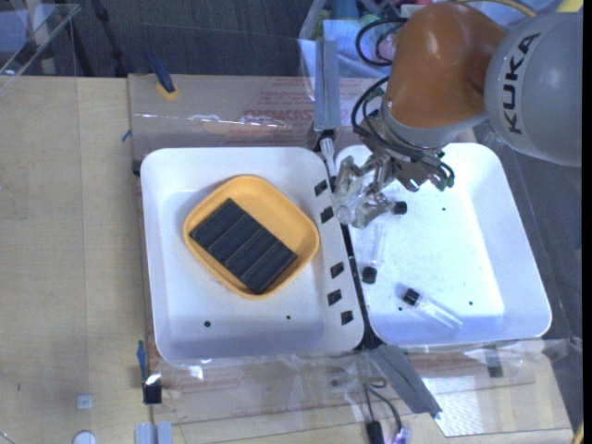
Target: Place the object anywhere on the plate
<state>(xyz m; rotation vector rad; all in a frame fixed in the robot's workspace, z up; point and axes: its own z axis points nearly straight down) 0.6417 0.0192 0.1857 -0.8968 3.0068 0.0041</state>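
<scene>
Near edge, right bin [518, 276]: clear syringe-like tube [427, 305] lies loose on floor, well apart from me. Second clear tube [372, 252] sits by divider, just below my gripper [363, 202]. Cannot tell gripper's state. Must centre over one tube before lifting. Far left: yellow plate [205, 213] with dark ridged insert [244, 241].
</scene>
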